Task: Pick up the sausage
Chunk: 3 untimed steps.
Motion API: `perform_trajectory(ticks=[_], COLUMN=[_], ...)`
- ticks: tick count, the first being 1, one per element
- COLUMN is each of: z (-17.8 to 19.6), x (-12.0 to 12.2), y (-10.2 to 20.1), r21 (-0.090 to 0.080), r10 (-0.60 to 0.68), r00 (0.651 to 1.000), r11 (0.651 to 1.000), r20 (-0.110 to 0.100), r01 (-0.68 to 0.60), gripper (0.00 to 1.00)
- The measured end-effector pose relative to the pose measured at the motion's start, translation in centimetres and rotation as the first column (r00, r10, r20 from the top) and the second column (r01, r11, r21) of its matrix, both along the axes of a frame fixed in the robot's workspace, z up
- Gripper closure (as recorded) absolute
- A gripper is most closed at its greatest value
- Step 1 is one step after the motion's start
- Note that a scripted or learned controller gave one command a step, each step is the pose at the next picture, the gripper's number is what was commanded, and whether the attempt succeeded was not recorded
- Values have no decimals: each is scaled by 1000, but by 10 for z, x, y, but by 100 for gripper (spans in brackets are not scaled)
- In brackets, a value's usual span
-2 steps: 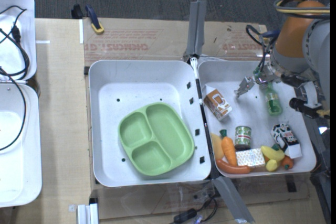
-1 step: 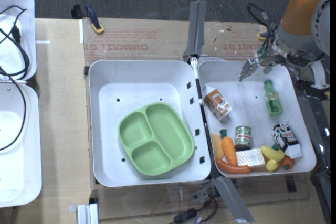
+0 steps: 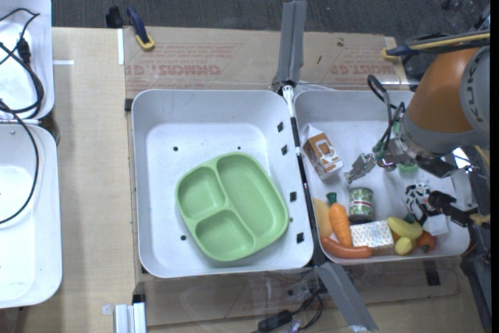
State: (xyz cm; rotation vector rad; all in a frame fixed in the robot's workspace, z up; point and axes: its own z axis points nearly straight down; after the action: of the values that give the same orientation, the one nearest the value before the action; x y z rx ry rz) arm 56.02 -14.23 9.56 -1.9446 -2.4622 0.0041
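The sausage [image 3: 348, 250] lies against the near wall of the right bin [image 3: 343, 95], towards its near-left corner, long axis along the wall. The carrot [image 3: 339, 224] touches it from behind, tip pointing down at it, and a pale block [image 3: 371, 234] sits just beside its right end, with a banana [image 3: 405, 228] and a lemon [image 3: 403, 246] further right. Beyond these stands a can [image 3: 360, 203], and beyond that hangs the gripper [image 3: 362, 167], above the bin's middle and well apart from the sausage. I cannot tell how far it is open, and nothing shows in its grasp. A carton [image 3: 323, 154] lies to its left, nearer the far wall. The likely trouble is crowding: coming down on the sausage, the gripper could strike the wall or close on the carrot or block as well, since all three press together. The sausage is round and may roll or slip out if caught off-centre, and the can stands in the straight path to it and could be knocked over. Counted: one sausage, one carrot, one block, one banana, one lemon, one can, one carton, and one green plate [image 3: 231, 207] in the left bin [image 3: 203, 99], which makes two bins.
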Motion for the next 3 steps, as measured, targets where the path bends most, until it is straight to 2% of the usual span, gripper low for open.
perform_trajectory(ticks=[1,2,3], z=[-5,-6,-5], x=[-42,20,-41], y=[5,-51,-36], r21=[-1,-1,-1], r10=[-106,-91,20], r00=[994,996,1000], r11=[994,996,1000], r20=[5,2,5], r01=[106,91,-20], gripper=[0,0,0])
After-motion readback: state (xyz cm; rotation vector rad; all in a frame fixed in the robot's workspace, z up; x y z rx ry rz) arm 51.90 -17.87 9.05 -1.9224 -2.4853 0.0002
